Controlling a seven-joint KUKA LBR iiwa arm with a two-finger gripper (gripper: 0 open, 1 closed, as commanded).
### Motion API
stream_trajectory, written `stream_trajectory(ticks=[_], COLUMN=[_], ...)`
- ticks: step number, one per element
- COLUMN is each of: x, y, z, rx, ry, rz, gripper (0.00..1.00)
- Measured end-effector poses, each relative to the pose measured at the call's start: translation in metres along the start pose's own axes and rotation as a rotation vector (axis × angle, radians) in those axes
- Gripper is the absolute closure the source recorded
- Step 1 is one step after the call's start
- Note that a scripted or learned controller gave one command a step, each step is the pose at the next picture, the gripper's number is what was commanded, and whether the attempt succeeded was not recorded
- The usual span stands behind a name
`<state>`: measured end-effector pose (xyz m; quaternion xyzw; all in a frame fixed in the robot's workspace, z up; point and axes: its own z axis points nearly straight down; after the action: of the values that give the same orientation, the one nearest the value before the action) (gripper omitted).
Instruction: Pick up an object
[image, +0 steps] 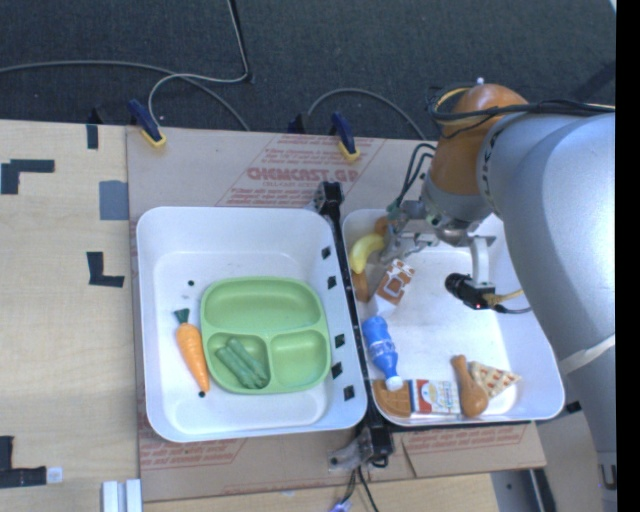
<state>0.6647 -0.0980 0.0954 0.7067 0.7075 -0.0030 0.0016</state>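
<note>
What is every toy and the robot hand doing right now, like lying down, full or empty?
Green plastic divided plate: flat in left white bin; green beans in one compartment.
Orange toy carrot: lying beside the plate.
Blue bottle: lying in right white bin.
Yellow toy banana: lying by the divider.
Pizza slice: lying flat.
Gripper: low over a small brown carton.

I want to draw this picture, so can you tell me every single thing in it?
bins: 2, white, side by side
plate: 1, green, left bin
green beans: few, green, on plate
carrot: 1, orange, left of plate
banana: 1, yellow, right bin, far corner
small carton: 1, brown-white, near banana
bottle: 1, blue, right bin
drumstick: 1, brown, near edge
pizza slice: 1, beside drumstick
clamps: 2, blue-yellow, far edge
arm: 1, grey-orange, right
gripper: 1, over banana corner
</note>
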Motion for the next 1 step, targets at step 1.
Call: stream_trajectory(ticks=[1], x=[-0.0001], y=[-0.0001], z=[0.0003], rx=[0.0], ry=[0.0], rz=[0.0], gripper=[0.0])
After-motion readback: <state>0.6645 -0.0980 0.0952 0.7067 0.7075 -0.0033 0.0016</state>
